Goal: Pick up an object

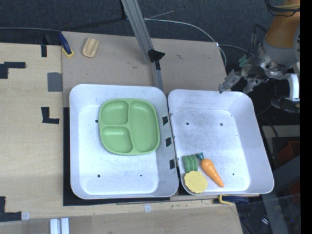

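Observation:
An orange toy carrot (212, 172) lies near the front of the right bin (243, 112). Beside it are a yellow round piece (195, 182) and a green ridged piece (191, 163) with a dark green top. A green divided plate (129, 126) sits in the left bin (82, 130). My gripper (237, 81) hangs above the back right corner of the right bin, far from the toys, its fingers spread open with nothing between them.
A grey metal pole (141, 30) slants down to the bins' back edge. A tan block (90, 47) and a blue-yellow item (65, 44) lie on the bench behind the left bin. Cables run at the back right.

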### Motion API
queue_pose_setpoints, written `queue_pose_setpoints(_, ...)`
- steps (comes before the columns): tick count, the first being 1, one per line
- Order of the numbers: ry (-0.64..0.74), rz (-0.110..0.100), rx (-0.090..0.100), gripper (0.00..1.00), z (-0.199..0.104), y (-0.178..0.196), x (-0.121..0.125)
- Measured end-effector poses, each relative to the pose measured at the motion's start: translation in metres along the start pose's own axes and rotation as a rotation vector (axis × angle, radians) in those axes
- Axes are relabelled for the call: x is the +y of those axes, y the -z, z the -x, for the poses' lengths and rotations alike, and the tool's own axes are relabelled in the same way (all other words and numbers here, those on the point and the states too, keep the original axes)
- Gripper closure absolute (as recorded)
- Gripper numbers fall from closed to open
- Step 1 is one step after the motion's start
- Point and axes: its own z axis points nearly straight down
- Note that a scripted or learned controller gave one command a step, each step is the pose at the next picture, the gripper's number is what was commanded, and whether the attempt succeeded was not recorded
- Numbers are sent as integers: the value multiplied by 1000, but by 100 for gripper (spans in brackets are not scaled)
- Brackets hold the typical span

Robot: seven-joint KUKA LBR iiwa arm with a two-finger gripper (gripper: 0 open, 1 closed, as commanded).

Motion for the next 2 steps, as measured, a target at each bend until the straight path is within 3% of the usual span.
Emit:
queue_pose_setpoints(1,0,0,0,0,0,0,0)
queue_pose_setpoints(2,-1,-4,0,0,4,-45,-3)
